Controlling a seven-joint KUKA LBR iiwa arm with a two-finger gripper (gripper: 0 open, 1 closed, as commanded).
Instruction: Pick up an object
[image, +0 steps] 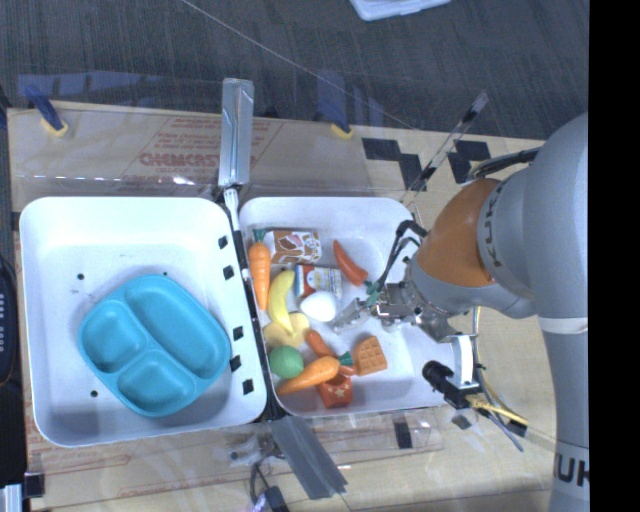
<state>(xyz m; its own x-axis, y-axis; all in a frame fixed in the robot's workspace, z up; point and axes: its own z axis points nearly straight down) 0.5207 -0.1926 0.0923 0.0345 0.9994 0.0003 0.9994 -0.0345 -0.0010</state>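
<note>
You are looking down at a bench holding two shallow white plastic bins side by side. The left bin (45, 330) is holding a light blue plastic tray with three compartments (153, 343). The right bin (395, 375) is holding a crowd of toy food along its left half: a long orange carrot (260, 273), a yellow banana (281, 302), a white egg (319, 306), a green ball (286, 361), a second orange carrot lying flat (310, 374), a tan waffle piece (369, 355), a red-orange chili pepper (350, 264) and a small brown printed carton (297, 245). The grey arm with the orange band (455, 245) is reaching in from the right. Its metal two-finger gripper (355, 312) is hovering just right of the egg, near the waffle. You cannot tell how the gripper is set.
</note>
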